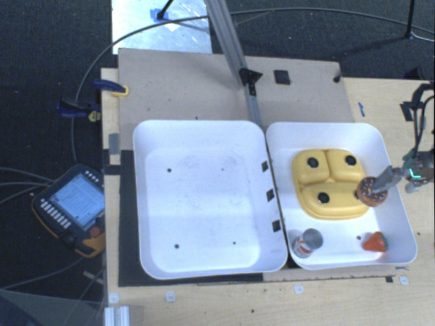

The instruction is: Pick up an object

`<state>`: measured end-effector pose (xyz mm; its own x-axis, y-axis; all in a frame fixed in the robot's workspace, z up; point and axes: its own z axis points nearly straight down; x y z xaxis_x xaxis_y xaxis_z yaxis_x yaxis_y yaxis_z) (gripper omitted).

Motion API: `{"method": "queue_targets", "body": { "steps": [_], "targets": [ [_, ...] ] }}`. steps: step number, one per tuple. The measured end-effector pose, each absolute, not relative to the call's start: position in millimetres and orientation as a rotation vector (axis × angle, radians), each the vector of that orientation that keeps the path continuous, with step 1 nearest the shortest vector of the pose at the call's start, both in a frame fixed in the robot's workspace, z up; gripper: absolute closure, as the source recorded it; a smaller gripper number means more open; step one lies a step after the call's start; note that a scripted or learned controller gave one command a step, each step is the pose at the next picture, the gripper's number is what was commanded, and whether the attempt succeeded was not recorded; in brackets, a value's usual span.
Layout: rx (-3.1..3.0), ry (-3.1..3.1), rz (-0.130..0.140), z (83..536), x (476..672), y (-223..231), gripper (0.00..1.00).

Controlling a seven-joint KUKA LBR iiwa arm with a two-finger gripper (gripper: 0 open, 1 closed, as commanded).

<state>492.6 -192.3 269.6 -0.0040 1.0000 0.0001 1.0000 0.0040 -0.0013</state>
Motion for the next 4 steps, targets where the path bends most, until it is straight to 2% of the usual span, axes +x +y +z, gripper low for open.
{"method": "queue_targets", "body": {
  "steps": [1,3,4],
  "targets": [
    [-2.217,-2.228,-0.001,271,493.3,-192,0.00],
    [-2.219,-2.223,0.001,165,503.9,-192,0.00],
    [-2.207,-2.220,0.001,114,496.0,-187,0.00]
  ]
}}
